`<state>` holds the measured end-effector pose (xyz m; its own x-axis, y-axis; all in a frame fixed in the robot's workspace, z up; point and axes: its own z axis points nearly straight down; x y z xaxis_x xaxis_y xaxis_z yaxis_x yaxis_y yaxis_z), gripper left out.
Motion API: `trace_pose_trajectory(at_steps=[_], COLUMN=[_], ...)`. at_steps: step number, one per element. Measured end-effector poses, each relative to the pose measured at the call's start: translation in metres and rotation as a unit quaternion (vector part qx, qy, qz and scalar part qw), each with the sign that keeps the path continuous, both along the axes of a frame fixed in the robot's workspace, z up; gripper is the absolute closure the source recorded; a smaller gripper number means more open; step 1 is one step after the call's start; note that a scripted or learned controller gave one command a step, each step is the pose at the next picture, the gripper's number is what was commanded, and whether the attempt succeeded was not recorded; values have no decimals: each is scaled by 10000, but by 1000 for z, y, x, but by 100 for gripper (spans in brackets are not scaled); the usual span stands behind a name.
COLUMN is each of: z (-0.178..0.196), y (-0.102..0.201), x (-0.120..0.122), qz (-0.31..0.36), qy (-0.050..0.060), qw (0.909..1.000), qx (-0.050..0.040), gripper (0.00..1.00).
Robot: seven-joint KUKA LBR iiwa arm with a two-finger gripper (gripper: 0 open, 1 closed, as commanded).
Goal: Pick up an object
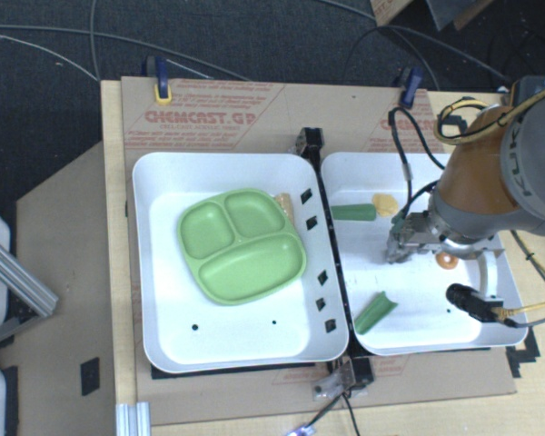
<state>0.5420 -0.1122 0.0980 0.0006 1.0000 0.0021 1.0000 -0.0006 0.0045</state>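
My gripper [401, 246] hangs low over the middle of the right bin [409, 330], under the orange-banded wrist. A green stick-shaped piece [352, 213] lies just up and left of it, with a small yellow piece [384, 204] beside that. A second green piece [374, 312] lies nearer the bin's front, below the gripper. A small orange-and-white item [447, 261] sits just right of the gripper. I see nothing held between the fingers.
The left bin [163, 316] holds a green divided plate [242, 244] with a tan item [284, 204] at its upper right edge. A black divider with clips [320, 234] separates the bins. A black connector [472, 303] and cables hang off the arm at the right.
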Motion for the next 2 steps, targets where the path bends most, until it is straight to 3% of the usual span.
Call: trace_pose_trajectory(at_steps=[1,2], z=[61,119], y=[-4,1], x=[-5,5], qz=[5,13], qy=[9,-14], qw=[10000,10000], qx=[-13,-16], gripper=[100,100])
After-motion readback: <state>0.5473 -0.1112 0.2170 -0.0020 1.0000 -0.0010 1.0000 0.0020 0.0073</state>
